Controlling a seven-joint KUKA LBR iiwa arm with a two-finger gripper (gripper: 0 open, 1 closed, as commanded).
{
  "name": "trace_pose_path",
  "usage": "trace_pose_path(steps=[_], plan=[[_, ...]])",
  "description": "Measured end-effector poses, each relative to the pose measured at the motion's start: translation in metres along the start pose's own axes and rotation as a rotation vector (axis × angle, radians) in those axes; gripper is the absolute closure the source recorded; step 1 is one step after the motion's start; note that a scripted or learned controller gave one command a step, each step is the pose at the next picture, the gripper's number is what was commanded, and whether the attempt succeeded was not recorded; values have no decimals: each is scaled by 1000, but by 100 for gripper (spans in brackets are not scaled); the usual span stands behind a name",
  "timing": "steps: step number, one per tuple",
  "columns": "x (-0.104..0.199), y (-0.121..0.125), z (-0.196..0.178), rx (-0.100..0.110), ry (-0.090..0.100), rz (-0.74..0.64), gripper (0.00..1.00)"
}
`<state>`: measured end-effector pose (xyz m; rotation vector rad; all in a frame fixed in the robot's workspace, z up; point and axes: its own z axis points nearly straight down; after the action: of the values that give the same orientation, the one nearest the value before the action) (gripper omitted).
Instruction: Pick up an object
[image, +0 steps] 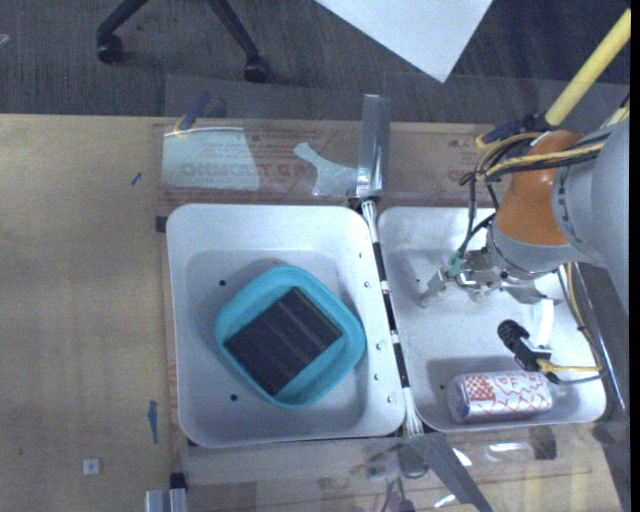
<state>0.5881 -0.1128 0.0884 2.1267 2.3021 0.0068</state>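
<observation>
The tool hovers in the right bin; whether it is clenched cannot be told. A red-patterned cylindrical can lies nearby. The left bin holds a rounded blue dish.

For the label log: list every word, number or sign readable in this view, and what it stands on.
Nothing reads clearly.
Clear sheet behind the bins: faint reddish lettering, too blurred to read.
Red-and-white can in the right bin: printed pattern, no legible words.
Blue dish in the left bin: no text.
</observation>
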Motion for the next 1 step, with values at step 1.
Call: trace_pose_path(steps=[1], plan=[[-34,-111,-83,10,3,23,0]])
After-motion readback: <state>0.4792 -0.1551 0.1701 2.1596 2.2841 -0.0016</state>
